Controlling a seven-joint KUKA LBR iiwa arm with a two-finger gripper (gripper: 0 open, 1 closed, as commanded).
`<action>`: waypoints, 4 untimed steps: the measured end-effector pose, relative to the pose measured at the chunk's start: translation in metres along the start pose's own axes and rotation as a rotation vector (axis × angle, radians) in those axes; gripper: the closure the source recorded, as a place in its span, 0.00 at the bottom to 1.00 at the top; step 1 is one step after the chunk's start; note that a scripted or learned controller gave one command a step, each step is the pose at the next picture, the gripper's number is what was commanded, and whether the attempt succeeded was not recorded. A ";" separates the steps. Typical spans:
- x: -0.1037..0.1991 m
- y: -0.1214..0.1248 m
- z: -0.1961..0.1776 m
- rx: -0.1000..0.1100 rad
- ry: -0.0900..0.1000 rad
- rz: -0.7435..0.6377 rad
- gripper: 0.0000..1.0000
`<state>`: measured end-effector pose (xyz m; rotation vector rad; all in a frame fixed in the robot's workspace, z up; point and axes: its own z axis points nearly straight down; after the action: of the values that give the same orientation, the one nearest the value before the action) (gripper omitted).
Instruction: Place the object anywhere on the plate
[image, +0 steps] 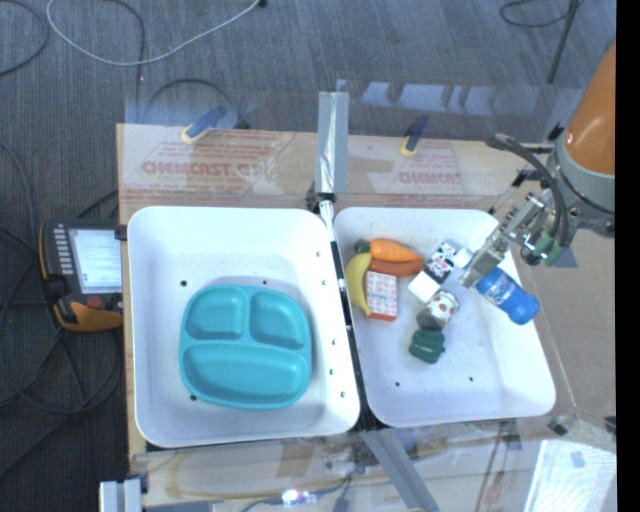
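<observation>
The gripper hung over the right bin; its fingers were too blurred to call. Toys sat clustered there: carrot, banana, blue bottle. The 3-compartment teal plate lay in the left bin.

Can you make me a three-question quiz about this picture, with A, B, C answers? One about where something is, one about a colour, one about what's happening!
1. Where is the plate?
A. left bin
B. right bin
C. floor

2. What colour is the plate?
A. red
B. turquoise
C. yellow

3. What lies on the plate?
A. carrot
B. bottle
C. nothing yet

Answers:
1 A: it sits in the left bin.
2 B: it is turquoise.
3 C: the carrot, banana and blue bottle all lie in the right bin, where the tool is.
</observation>
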<state>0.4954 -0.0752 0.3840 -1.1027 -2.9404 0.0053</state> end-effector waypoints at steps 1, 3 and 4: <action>-0.006 -0.021 0.030 0.001 0.000 -0.090 1.00; 0.015 0.003 0.020 0.002 0.001 0.298 1.00; 0.073 0.068 0.094 0.003 0.004 0.314 1.00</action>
<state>0.4849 0.0232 0.2902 -1.5463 -2.7284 0.0077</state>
